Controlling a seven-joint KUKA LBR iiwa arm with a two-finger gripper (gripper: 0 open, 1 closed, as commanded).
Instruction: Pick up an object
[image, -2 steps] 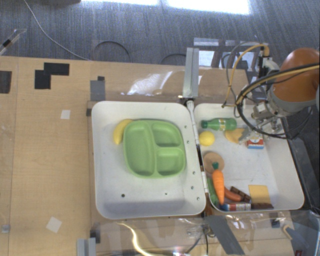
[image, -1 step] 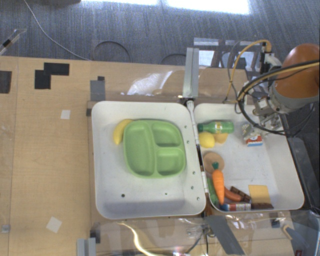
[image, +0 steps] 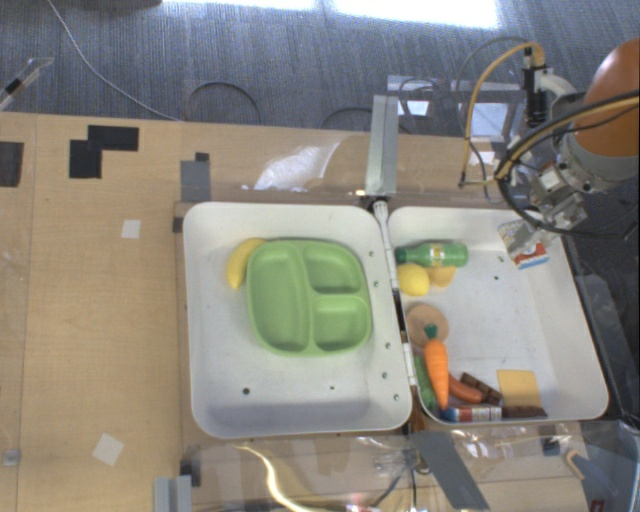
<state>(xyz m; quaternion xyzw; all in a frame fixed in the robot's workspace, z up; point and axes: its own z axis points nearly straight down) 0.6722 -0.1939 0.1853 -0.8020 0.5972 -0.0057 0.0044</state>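
My gripper (image: 527, 243) hangs over the back right corner of the right bin (image: 560, 330), below the grey wrist and its orange band. Along this bin's left side lie a green bottle (image: 432, 254), a yellow lemon (image: 413, 281), a tan round piece (image: 427, 322) and an orange carrot (image: 437, 362). A yellow square block (image: 518, 385) and a red and blue marker (image: 475, 412) lie by the front wall. All of these lie well to the left of or in front of the gripper. Nothing can be seen held in it.
The left bin (image: 220, 380) holds a green divided plate (image: 305, 297) with a banana (image: 238, 262) tucked at its back left edge. A metal divider post (image: 381, 145) stands behind the bins. Cables (image: 500, 110) loop near the wrist.
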